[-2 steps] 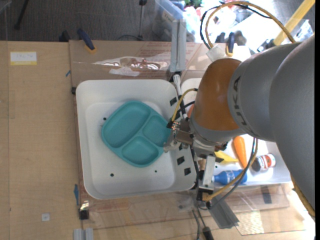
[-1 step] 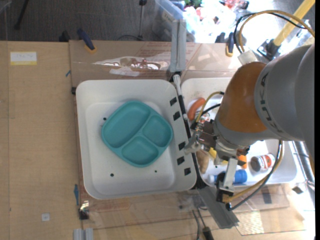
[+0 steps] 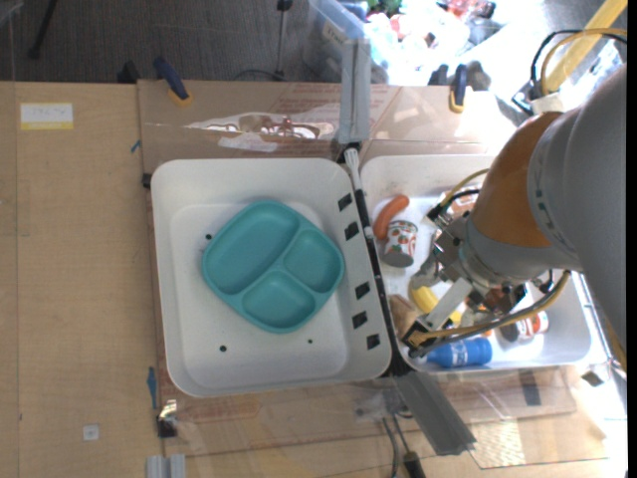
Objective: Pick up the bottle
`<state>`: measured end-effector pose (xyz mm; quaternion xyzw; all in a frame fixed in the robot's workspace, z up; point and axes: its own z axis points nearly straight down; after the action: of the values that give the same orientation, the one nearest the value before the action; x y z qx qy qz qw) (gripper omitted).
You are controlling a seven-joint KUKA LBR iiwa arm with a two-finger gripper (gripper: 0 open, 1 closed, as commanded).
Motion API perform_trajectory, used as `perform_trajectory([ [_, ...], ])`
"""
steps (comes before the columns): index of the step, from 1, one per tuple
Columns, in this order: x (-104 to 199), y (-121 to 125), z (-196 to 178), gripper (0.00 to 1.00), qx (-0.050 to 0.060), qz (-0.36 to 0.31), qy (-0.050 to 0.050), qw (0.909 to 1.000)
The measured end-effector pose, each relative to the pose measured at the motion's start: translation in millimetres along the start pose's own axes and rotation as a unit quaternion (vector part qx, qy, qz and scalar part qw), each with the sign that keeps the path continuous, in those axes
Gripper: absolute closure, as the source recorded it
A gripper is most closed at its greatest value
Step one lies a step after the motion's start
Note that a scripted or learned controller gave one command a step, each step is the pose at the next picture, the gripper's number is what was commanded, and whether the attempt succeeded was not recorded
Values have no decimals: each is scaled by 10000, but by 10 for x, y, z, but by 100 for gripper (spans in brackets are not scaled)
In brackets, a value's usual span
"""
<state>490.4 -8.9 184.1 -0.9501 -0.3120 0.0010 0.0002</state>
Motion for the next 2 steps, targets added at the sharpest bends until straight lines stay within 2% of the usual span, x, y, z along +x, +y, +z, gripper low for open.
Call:
perform_trajectory([
  [1, 768, 922, -14, 0, -14, -2752, 6, 9614],
  [2, -17, 96, -1, 0, 15, -1792, 0, 9838],
])
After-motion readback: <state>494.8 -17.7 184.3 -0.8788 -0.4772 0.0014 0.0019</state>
